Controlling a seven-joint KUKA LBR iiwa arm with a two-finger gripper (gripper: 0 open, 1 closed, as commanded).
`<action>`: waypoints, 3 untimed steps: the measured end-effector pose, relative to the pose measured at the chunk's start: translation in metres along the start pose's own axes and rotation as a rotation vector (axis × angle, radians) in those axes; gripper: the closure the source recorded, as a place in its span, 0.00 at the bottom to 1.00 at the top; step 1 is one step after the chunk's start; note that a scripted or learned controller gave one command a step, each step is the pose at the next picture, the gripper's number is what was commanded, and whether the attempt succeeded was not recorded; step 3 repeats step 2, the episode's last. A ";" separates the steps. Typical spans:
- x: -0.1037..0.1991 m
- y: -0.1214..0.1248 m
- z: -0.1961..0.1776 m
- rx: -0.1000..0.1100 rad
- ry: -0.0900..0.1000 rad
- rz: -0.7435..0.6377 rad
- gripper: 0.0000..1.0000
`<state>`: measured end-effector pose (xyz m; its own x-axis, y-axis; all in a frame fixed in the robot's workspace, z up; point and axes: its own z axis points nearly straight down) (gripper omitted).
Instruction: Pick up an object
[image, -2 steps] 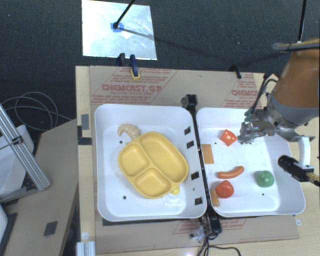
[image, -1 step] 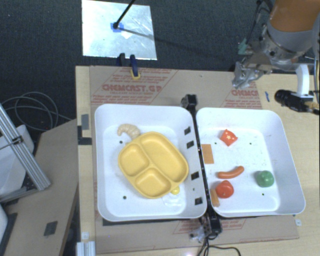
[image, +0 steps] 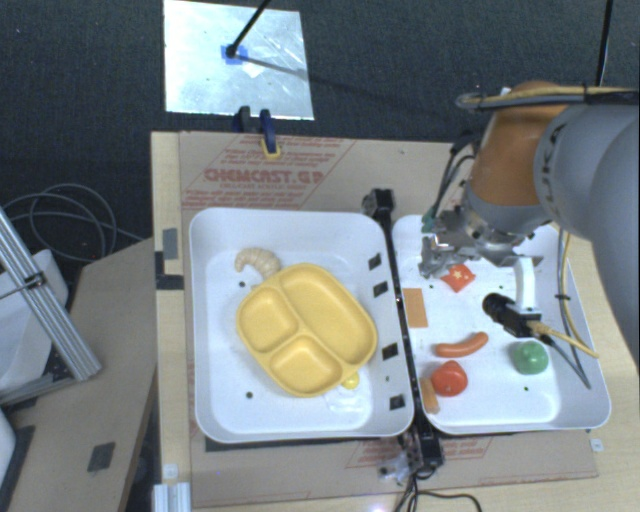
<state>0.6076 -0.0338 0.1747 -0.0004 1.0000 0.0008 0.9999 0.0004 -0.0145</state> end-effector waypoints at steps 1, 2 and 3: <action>-0.017 -0.033 -0.062 -0.017 -0.001 0.001 1.00; -0.020 -0.057 -0.088 -0.018 -0.001 0.001 1.00; -0.020 -0.057 -0.088 -0.018 -0.001 0.001 1.00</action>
